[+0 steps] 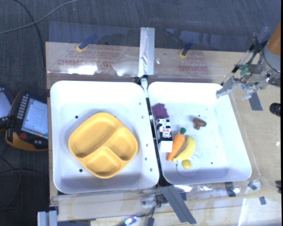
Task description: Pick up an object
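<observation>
**Gripper off to the side of the toys**

Gripper (236,86) hung at right bin's (240,149) upper right rim, finger spread unreadable. Carrot (178,145), banana (188,147), brown piece (199,122) lay well apart, down-left. Yellow tray (103,144) in left bin (61,126).

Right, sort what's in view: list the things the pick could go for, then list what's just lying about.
For the pick, all in the right bin:
carrot
banana
purple toy
brown piece
black-and-white toy
hand, at that bin's far right corner

Lying about:
yellow divided tray in the left bin
teach pendant on the floor
</observation>
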Available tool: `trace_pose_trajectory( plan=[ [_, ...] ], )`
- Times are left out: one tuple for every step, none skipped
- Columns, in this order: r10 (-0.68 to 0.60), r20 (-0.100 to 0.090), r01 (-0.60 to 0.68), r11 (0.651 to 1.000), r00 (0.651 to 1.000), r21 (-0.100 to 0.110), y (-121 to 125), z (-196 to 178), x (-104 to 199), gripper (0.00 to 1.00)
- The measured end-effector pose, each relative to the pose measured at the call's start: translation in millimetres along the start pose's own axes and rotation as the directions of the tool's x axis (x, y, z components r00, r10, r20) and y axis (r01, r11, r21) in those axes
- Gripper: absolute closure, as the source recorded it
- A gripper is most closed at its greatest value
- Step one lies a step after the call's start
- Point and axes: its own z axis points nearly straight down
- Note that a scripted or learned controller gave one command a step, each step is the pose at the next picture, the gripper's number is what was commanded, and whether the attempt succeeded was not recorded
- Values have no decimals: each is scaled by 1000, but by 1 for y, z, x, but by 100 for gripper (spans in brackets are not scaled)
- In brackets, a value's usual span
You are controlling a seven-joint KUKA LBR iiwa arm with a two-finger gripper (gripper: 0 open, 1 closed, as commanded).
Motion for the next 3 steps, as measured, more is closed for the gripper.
trace_pose_trajectory(
  plan=[
    [-20,-1,20,1000,1000,1,-37,122,61,0],
    [3,6,-3,1000,1000,-13,-47,171,99,0],
    [281,0,-281,960,960,2,-95,111,103,0]
  ],
)
